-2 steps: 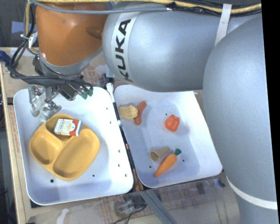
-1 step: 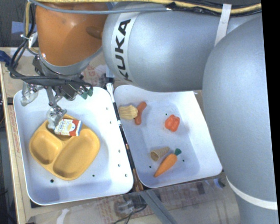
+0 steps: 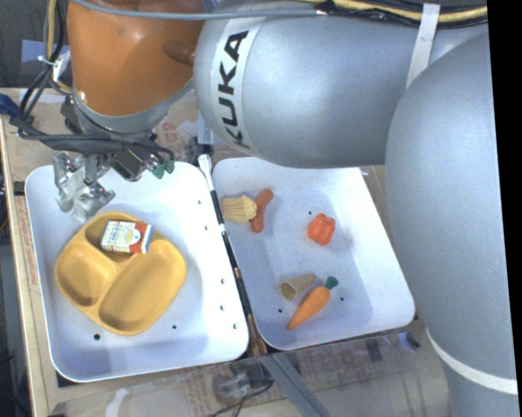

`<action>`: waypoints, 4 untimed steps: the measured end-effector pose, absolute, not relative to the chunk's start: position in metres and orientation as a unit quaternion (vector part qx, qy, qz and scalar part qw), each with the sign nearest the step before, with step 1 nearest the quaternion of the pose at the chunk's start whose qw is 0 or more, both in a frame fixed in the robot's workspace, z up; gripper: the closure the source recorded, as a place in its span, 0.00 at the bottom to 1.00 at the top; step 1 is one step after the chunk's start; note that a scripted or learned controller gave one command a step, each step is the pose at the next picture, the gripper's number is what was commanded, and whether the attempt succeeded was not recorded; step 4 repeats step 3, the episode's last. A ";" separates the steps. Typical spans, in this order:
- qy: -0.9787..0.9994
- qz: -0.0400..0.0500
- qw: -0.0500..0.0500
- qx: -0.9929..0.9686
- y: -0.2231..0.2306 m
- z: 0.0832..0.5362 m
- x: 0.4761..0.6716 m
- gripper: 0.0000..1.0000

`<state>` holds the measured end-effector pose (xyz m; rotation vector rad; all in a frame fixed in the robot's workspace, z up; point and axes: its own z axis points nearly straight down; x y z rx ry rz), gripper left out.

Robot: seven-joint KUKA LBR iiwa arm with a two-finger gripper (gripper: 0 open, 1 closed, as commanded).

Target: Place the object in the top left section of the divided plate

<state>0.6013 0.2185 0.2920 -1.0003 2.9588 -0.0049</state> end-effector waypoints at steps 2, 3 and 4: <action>0.864 0.000 0.000 -0.504 0.206 0.251 0.564 0.00; 0.863 -0.001 0.001 -0.505 0.207 0.262 0.565 1.00; 0.863 -0.001 0.001 -0.505 0.207 0.262 0.565 1.00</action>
